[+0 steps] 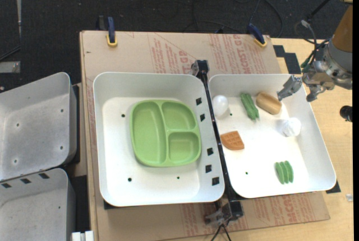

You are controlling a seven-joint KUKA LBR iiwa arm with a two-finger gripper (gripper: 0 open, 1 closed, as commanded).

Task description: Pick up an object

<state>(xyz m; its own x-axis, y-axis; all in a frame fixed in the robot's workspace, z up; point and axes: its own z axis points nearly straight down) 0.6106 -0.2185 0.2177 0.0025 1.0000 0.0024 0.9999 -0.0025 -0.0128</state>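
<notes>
Camera view, looking down at a slant. The desk (146,46) carries two shallow white bins side by side. Left bin (106,139) holds a green divided plate (166,132) with three compartments, lying flat near the bin's middle.

Right bin (314,161) holds the loose items. A white egg-like ball (219,105) sits close to the dividing wall at the near-left. A long green pod (249,106) lies just right of it, angled. A tan bread roll (268,103) rests just beside the pod, toward the bin's upper right. A small white crumpled object (290,127) lies below and right of the roll. An orange wedge-shaped piece (232,140) sits near the dividing wall, lower down. A second green pod cluster (284,172) lies toward the bin's lower right, well apart from the rest.

The arm comes in from the right. The end effector (300,88) is at the upper right rim of the right bin, one grey finger (289,88) angled toward the bread roll and near it. Nothing is seen between the fingers; how far apart they stand cannot be told.
</notes>
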